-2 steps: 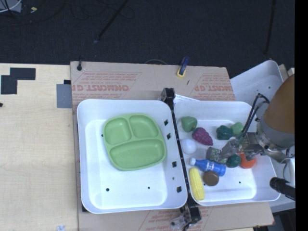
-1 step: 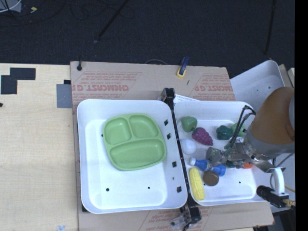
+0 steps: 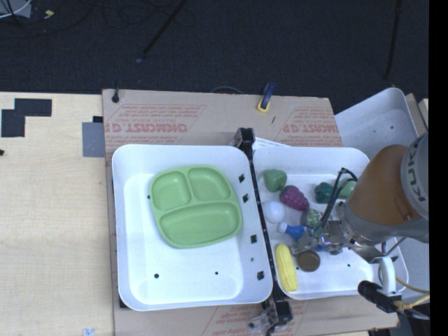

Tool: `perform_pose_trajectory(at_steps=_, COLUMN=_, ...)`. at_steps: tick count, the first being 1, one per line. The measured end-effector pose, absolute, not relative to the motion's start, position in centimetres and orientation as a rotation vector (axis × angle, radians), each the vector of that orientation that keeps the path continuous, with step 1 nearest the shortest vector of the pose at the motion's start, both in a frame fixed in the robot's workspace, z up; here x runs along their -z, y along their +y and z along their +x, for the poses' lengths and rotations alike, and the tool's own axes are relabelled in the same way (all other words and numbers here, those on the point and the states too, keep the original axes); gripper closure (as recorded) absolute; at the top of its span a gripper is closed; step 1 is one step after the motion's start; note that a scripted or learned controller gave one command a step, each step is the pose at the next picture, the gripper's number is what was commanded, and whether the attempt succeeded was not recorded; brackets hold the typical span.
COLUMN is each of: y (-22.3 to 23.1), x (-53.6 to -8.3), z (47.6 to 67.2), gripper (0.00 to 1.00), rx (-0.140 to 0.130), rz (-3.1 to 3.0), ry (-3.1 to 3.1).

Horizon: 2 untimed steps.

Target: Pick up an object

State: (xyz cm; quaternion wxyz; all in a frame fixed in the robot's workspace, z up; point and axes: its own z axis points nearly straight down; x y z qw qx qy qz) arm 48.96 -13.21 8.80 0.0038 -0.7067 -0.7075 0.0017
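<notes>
camera view shows our gripper low in the right bin, among the toys near a blue piece and a brown disc at its seven o'clock. we cannot tell the jaw state; nothing looks lifted, so the pick remains.

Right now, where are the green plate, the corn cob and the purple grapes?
green plate (image 3: 197, 207): camera view, the wide lower compartment.
corn cob (image 3: 285, 268): camera view, the middle of the yellow cob.
purple grapes (image 3: 295, 198): camera view, the centre of the bunch.
</notes>
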Motion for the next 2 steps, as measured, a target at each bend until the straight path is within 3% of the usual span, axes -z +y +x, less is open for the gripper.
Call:
perform_pose_trajectory(at_steps=1, y=-13.4, x=-10.1, z=49.0, gripper=1.0, rx=-0.003, rz=-2.226, ry=-2.209)
perform_pose_trajectory(at_steps=2, y=-14.1, x=-14.6, z=48.5, gripper=1.0, rx=0.001, rz=-2.229, ry=-2.215)
